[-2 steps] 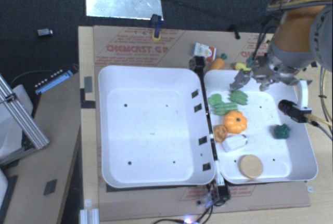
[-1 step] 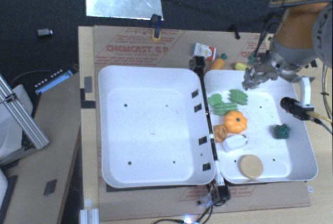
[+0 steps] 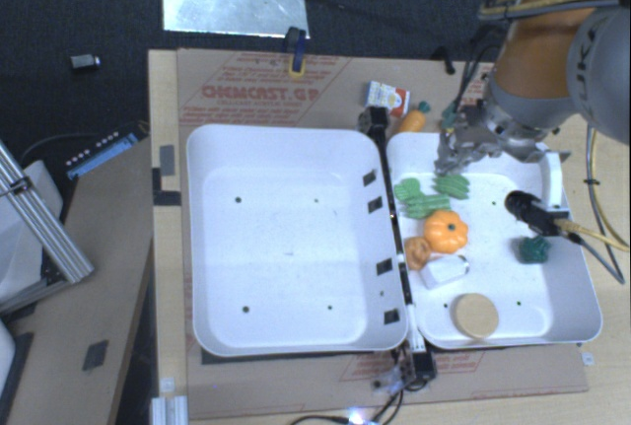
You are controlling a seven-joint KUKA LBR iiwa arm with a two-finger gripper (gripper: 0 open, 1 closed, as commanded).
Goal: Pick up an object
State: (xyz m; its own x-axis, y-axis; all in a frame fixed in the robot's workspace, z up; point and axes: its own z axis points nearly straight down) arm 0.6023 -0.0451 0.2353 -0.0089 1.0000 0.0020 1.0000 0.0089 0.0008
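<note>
The right bin holds several objects. An orange pumpkin lies near its left wall, with a smaller orange piece and a white piece just below it. Green pods lie above the pumpkin, and another green piece sits to their right. A tan disc rests near the bin's front, and a dark green object lies toward the right. My gripper hangs at the back of the right bin, directly above the green piece and close to it.
The left bin stands beside the right one, with a black divider strip between them. Behind the bins, on the cardboard, lie an orange carrot-like piece and a white and red packet. The arm fills the upper right.
</note>
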